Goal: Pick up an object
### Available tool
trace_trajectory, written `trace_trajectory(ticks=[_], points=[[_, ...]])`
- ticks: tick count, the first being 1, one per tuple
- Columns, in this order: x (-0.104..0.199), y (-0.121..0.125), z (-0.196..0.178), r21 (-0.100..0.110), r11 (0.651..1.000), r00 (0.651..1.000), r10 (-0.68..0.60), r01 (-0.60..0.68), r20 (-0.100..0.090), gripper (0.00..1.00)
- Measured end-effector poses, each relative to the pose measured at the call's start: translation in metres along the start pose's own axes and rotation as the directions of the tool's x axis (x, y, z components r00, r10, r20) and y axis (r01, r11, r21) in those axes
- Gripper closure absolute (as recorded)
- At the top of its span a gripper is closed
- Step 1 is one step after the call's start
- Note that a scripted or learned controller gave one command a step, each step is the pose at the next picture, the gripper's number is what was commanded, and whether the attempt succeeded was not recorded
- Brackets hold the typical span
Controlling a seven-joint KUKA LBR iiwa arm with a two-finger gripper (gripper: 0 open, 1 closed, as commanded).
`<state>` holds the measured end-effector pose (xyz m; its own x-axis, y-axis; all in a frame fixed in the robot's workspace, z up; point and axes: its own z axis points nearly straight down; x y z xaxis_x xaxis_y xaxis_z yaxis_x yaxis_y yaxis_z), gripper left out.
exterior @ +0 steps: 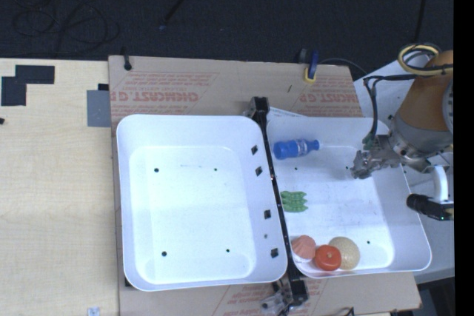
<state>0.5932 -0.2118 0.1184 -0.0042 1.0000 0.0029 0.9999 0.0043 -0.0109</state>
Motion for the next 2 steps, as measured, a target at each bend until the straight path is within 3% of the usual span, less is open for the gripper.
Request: trace_trajectory(ticks=[2], points=[[-0.0018,0.0006,-0.0285,-0.006,1.0,1.0,0.0,0.0,0.001,1.0]])
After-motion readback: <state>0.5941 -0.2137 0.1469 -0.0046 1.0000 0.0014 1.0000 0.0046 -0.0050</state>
